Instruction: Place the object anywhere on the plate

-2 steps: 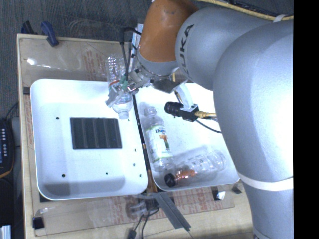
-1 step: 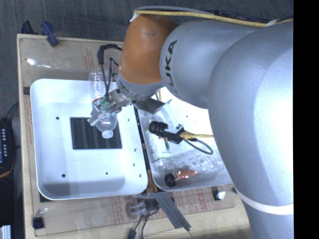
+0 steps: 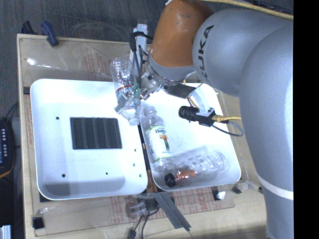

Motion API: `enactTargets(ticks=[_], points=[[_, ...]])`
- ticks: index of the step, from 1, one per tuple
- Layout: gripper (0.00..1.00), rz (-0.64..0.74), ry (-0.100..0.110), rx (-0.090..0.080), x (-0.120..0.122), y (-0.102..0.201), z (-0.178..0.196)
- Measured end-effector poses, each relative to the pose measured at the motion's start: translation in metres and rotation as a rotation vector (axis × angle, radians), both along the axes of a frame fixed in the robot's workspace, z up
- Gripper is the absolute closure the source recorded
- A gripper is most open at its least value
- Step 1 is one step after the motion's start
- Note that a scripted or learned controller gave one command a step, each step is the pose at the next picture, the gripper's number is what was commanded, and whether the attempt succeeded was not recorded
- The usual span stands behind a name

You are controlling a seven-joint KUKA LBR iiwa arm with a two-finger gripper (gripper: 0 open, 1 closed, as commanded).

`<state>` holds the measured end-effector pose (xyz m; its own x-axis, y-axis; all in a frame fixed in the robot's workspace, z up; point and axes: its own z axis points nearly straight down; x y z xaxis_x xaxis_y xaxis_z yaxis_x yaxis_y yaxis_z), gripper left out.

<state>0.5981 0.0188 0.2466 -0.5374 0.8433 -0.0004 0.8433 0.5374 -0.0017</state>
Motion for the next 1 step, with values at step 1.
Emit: enactTargets(ticks=[1], points=[[1.00, 0.115, 0.003, 0.000, -0.0137, 0.0589, -0.0558]])
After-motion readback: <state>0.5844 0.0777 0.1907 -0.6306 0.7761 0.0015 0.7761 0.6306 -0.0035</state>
